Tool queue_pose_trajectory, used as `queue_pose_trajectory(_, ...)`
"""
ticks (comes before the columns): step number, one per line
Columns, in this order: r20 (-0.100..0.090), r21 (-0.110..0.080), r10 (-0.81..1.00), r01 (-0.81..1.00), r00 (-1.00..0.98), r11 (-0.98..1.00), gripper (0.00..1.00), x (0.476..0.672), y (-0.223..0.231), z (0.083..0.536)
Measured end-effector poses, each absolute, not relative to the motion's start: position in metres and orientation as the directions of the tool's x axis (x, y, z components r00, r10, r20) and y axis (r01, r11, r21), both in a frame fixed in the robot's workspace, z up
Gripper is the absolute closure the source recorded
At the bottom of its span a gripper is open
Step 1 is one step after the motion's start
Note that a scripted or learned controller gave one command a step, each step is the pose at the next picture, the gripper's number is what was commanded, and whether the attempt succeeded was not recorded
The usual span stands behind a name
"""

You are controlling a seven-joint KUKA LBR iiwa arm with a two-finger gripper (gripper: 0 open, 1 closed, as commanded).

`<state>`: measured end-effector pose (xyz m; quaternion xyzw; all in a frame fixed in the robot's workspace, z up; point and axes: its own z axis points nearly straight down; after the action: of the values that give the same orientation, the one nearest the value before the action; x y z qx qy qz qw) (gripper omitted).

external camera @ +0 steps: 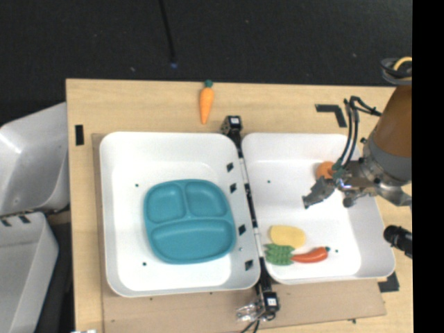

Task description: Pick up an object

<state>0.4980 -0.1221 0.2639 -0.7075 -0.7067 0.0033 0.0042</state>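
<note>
My gripper (329,200) hangs over the middle of the right bin (291,158), its two dark fingers spread open and nothing between them. A small orange object (325,170) lies just behind the gripper, close to the wrist and apart from the fingertips. Toward the bin's front lie a yellow piece (287,236), a green leafy toy (279,254) and a red chili (310,255), all in front of and to the left of the gripper.
The left bin (118,186) holds a blue divided plate (189,220). A toy carrot (206,103) lies on the wooden bench behind the bins. Black clips (243,186) run along the seam between the bins.
</note>
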Motion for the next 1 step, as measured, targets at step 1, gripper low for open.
queue_pose_trajectory(1,-0.001,0.002,1.000,1.000,-0.002,0.002,0.00,0.5001,-0.1219,0.2700)
